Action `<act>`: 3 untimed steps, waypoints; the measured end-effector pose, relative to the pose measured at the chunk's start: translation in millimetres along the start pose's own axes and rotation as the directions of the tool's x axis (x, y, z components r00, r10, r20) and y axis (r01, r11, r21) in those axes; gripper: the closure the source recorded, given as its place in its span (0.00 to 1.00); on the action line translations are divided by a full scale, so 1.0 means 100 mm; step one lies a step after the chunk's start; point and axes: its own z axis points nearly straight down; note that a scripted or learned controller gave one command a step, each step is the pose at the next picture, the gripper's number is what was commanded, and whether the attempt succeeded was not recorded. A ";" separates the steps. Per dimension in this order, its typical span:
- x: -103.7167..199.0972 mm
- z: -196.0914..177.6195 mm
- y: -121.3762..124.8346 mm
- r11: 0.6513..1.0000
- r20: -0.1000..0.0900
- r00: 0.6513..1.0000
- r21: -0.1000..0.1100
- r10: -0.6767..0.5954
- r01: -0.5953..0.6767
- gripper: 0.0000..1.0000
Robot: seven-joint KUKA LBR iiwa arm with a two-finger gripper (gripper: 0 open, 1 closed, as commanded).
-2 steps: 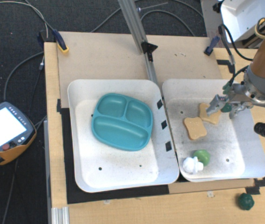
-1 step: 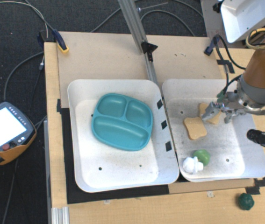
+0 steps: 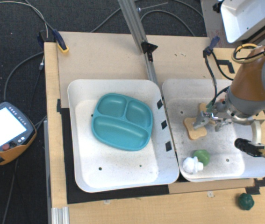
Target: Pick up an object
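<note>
My gripper (image 3: 206, 121) hangs low in the right bin (image 3: 225, 171), over its middle. Right under and to its left lies a flat tan piece shaped like toast (image 3: 195, 129), and the gripper's tip sits at that piece's upper right edge. A small tan bit (image 3: 203, 108) shows just behind the gripper. Nearer the bin's front lies a green and white toy (image 3: 196, 161), apart from the gripper. The view does not show whether anything is held.
A teal divided plate (image 3: 122, 121) lies in the left bin (image 3: 90, 171). A dark green ball (image 3: 246, 201) rests on the bench outside the right bin's front corner. A slanted metal pole (image 3: 137, 27) rises behind the bins.
</note>
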 end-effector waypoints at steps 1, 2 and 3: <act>0.00 -0.15 0.02 1.000 0.001 1.000 -0.008 0.001 -0.001 1.00; -0.05 -0.60 0.05 1.000 0.004 1.000 -0.013 0.000 0.000 1.00; -0.01 -1.24 0.11 1.000 0.005 1.000 -0.016 -0.002 0.002 1.00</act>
